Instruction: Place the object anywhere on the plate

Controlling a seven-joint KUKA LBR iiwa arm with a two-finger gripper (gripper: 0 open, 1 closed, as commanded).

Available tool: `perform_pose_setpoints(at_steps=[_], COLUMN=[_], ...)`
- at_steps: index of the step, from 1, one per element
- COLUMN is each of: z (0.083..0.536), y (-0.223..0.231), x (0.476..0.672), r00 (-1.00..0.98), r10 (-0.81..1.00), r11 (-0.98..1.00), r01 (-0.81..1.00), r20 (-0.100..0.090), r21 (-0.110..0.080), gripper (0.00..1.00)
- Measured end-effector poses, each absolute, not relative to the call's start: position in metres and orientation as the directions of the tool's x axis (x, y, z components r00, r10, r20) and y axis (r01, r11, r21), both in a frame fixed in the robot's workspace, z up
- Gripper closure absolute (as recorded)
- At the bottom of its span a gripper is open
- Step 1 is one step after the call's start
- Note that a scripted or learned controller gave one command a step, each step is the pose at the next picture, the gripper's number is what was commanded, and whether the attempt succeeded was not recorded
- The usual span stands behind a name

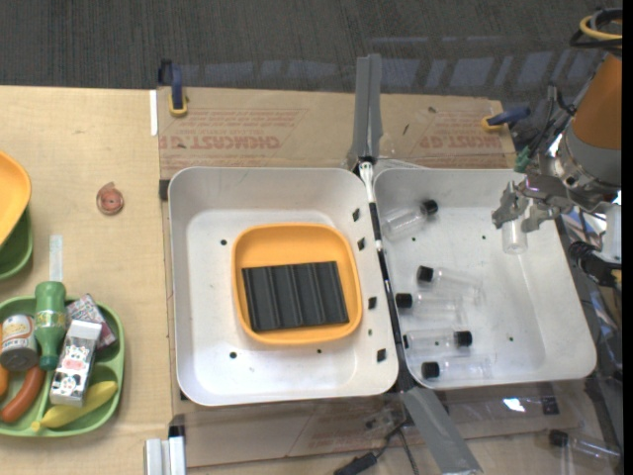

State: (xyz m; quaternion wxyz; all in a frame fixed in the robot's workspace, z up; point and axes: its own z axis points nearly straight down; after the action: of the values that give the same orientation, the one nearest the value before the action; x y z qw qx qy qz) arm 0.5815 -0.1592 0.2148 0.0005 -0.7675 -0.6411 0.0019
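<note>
An orange plate (296, 248) with a dark ridged insert lies in the left bin (198, 295). My gripper (522, 216) hangs over the upper right part of the right bin (554, 354), well to the right of the plate. A small clear vial (512, 237) hangs from its fingertips, and the gripper is shut on it. The arm's orange band (599, 117) is above it at the right edge.
Several clear vials with black caps lie in the right bin, for example a capped vial (427, 208) and a second capped vial (461, 339). A ridge (381, 265) divides the two bins. At far left a green tray (99, 404) holds toy food.
</note>
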Motion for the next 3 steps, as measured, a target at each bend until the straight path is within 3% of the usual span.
perform_pose_setpoints(at_steps=[1,2,3], z=[0.225,0.253,0.288], y=[-0.219,-0.222,-0.222], x=[0.645,0.66,0.66], r00=[-0.044,-0.263,-0.492], r10=[0.999,0.965,0.87], r11=[0.044,0.263,0.492], r01=[0.999,0.965,0.87], r20=[-0.002,-0.003,-0.003], r21=[-0.001,0.001,0.001], gripper=[1.0,1.0,1.0])
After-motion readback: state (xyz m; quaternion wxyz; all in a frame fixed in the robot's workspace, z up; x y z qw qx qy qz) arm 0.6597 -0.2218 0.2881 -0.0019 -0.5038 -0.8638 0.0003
